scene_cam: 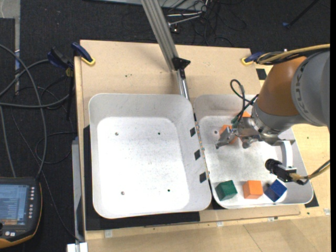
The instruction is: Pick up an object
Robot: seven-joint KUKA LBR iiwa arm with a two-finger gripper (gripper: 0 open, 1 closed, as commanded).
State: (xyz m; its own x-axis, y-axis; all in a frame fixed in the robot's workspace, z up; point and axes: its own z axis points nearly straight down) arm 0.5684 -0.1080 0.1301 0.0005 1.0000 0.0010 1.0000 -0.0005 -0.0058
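Observation:
My gripper point(227, 137) hangs over the upper middle of the right bin point(210, 109), reaching in from the right. A small orange piece point(224, 128) shows right against the gripper's upper side; whether it is held is unclear. Along the bin's front edge lie a green cube point(227, 189), an orange cube point(253, 188) and a blue cube point(275, 191), all well apart from the gripper.
The left bin point(105, 109) stands beside the right one, their rims touching. A metal pole point(163, 30) slants in from the top to the bench's back. Blue-and-yellow clamps point(81, 52) grip the bench's far corners.

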